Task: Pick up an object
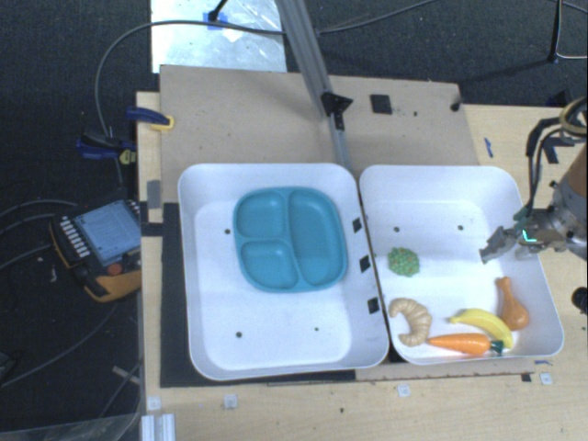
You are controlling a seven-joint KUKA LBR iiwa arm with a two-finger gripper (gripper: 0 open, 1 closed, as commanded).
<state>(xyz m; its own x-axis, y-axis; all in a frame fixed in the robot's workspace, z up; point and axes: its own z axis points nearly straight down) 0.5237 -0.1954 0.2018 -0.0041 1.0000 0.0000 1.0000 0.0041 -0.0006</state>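
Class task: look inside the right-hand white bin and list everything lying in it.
The right bin holds broccoli, a croissant, banana, carrot and drumstick. Nothing looks covered.

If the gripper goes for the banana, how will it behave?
The banana looks like a smooth, glossy toy, so probably light, stiff and a bit slippery. Its curve may make it rock or spin when pushed. It lies against the carrot near the drumstick, so a nudge would likely shift those too.

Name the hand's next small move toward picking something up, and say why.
Probably shift the hand forward and down over the chicken drumstick. It sits at the right bin's right edge, above that toy, the nearest item; the banana and carrot lie farther.
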